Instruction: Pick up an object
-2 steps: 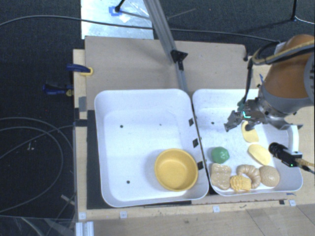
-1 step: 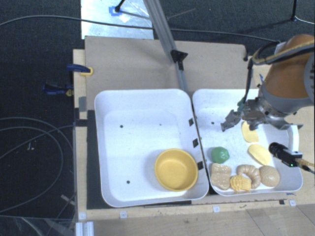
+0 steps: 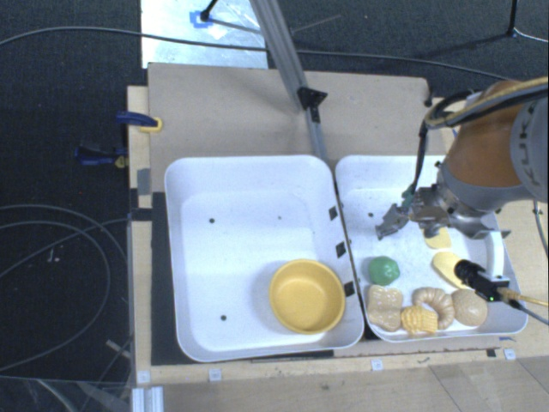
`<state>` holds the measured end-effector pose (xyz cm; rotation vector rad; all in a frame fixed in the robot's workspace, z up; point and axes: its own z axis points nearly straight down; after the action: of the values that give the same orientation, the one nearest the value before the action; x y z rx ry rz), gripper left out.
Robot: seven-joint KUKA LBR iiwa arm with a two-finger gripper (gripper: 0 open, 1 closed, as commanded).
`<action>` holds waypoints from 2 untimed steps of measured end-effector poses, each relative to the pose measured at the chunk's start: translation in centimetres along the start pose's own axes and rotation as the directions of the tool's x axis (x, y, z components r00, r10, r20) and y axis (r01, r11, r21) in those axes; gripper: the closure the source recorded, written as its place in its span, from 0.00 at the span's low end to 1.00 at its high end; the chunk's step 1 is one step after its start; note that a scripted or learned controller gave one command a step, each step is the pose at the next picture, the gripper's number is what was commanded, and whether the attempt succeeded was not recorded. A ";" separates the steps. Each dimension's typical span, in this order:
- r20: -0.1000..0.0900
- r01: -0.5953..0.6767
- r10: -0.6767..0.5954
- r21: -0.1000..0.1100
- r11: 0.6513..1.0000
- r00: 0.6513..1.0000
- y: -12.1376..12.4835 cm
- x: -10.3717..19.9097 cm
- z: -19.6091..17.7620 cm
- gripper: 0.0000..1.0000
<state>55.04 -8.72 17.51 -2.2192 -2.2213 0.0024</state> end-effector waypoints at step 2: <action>-0.001 -0.001 0.001 0.001 1.000 1.000 -0.4 0.1 8.7 0.00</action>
<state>54.63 -8.61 8.81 -2.2192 -2.2194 0.0031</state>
